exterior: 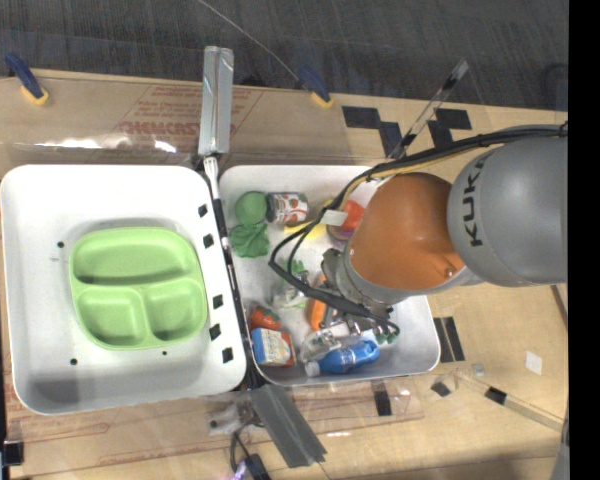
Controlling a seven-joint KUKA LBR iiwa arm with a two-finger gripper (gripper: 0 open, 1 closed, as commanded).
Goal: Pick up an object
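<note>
Brown cardboard covers the surface (100, 98), and on it you have two white bins side by side: the left bin (20, 268) carries a green divided tray (135, 286), while the right bin (420, 343) holds the clutter you must pick from. Your arm (450, 228) reaches in from the right and hangs over the middle of that right bin, its orange band hiding the end effector (345, 303), so you cannot tell how it stands or whether it has anything. Nearest below it, toward the bin's near wall, lies a blue bottle (350, 356), long axis running left to right, with a small carton (271, 346) just beside it on the left. Farther off, green leafy toys (248, 223) and a small can (288, 207) sit by the far left corner
</note>
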